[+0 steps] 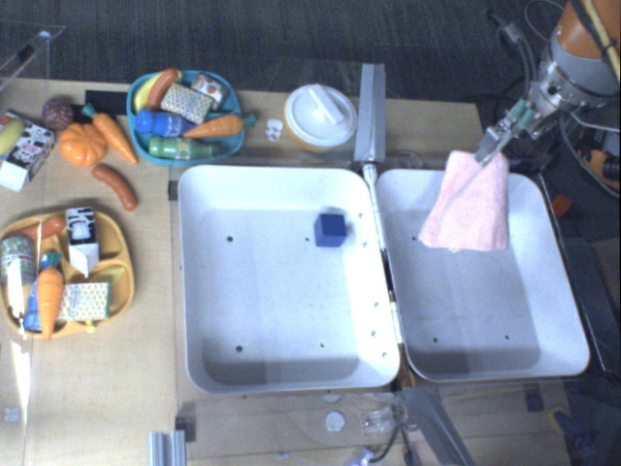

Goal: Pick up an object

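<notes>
Tool (488, 152) seemingly pinching one pink cloth (469, 207)

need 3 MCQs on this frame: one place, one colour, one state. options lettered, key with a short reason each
1. Where is the blue cube?
A. left bin
B. right bin
C. on the bench by the lid

2. What colour is the cloth?
A. green
B. pink
C. black

3. What state is the cloth in?
A. folded flat in the left bin
B. draped over the divider between the bins
C. hanging from the gripper by its top corner, over the right bin

Key:
1. A, the cube sits on the floor of the left bin, near its upper right.
2. B, it is plainly pale pink against the white bin.
3. C, the cloth's top corner is pinched at the gripper tip and the rest drapes down over the right bin's upper part.
</notes>
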Motion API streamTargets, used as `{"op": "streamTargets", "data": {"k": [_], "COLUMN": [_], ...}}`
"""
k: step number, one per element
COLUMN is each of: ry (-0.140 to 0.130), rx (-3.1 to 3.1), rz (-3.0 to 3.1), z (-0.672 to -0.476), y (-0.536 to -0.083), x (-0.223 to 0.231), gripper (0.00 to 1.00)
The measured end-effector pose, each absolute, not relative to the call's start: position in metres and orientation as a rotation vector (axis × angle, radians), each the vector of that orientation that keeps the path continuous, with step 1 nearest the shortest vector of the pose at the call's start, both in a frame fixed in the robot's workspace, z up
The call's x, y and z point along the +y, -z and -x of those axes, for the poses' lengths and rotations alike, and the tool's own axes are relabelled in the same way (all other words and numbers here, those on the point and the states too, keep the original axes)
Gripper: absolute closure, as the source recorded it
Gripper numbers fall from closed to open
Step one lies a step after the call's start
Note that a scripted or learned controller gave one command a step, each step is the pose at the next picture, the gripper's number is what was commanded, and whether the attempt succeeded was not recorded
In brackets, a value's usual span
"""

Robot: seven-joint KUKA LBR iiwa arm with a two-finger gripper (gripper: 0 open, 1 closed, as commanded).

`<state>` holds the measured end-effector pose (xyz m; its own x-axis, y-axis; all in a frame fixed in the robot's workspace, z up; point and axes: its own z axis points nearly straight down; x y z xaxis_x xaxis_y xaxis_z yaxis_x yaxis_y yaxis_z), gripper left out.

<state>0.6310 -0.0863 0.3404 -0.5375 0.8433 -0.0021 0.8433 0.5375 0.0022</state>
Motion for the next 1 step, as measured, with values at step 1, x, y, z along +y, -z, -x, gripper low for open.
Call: {"op": "streamTargets", "data": {"k": [1], "ry": [-0.001], "rx": [2.869], "rz": [-1.284], "z": [-0.6124], "y": [-0.1696], "x": [-0.0958], "gripper": [1.00]}}
